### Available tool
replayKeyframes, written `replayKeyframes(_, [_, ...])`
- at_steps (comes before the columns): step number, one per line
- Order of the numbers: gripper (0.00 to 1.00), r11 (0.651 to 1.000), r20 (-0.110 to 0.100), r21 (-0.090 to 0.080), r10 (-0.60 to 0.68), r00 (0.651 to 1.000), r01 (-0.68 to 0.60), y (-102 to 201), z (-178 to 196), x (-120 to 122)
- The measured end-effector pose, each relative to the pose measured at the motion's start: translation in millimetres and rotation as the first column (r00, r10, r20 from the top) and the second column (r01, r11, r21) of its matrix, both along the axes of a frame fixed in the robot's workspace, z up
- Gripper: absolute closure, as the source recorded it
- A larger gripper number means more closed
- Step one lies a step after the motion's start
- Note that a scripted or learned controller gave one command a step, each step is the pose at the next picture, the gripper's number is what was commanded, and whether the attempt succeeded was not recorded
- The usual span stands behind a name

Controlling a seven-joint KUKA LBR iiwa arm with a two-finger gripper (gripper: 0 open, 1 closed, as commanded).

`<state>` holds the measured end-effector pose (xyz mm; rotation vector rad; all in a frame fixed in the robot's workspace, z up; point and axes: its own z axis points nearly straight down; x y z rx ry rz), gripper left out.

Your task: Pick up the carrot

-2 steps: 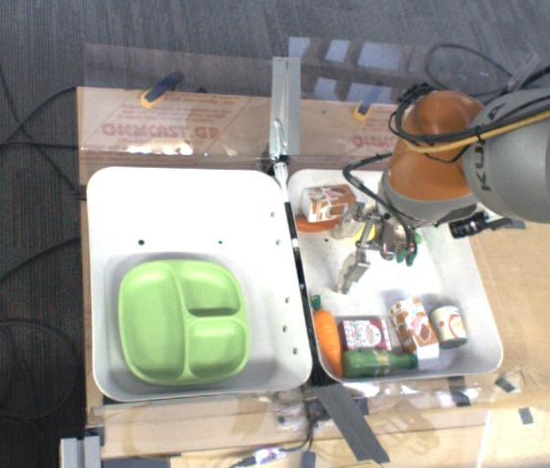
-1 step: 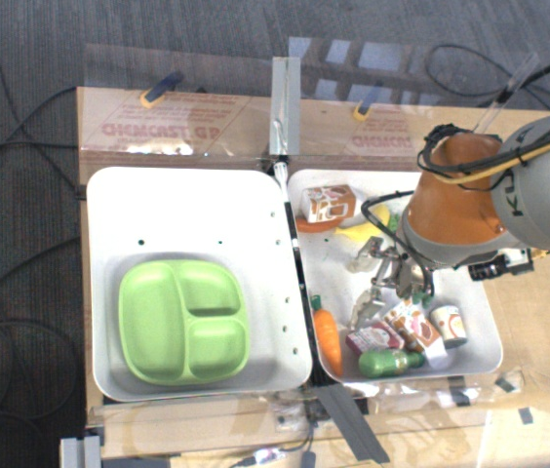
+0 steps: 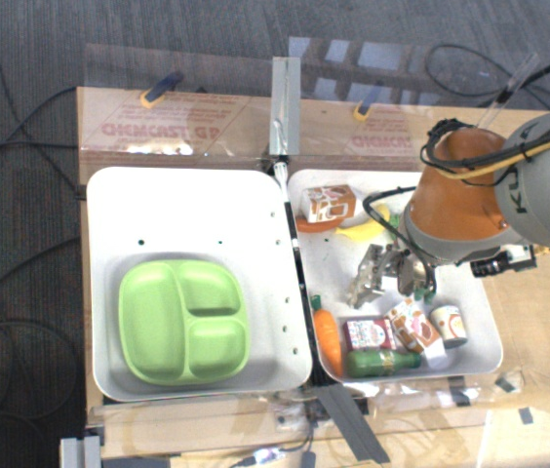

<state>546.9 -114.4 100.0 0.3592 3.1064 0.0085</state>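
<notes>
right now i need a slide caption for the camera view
KUKA arm's gripper hovers in the right bin, carrot lying by its left wall; green tray in the left bin.

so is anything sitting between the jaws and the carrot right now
Nothing visible does. The gripper hangs over the middle of the right bin, and the carrot lies at the bin's lower left edge. The bin floor between them looks bare; a small maroon carton sits just right of the carrot.

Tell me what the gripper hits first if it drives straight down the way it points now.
Probably the bare white floor of the right bin. The gripper points down over open floor, with the carrot down-left of it and a maroon carton just below in view. Depth is unclear from above.
</notes>
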Motion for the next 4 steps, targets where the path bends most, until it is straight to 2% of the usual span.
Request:
replayKeyframes(1, [1.00,1.000,0.001,-0.004,0.030,1.000,-0.030,11,-8,92])
replayKeyframes(2, [1.00,0.789,-0.010,-0.003,0.614,0.789,-0.614,44,84,96])
replayKeyframes(3, [1.00,0.494,-0.012,-0.002,0.869,0.494,-0.870,67,90,47])
replayKeyframes(4, [1.00,0.089,-0.011,-0.001,0.996,0.089,-0.996,70,100,-6])
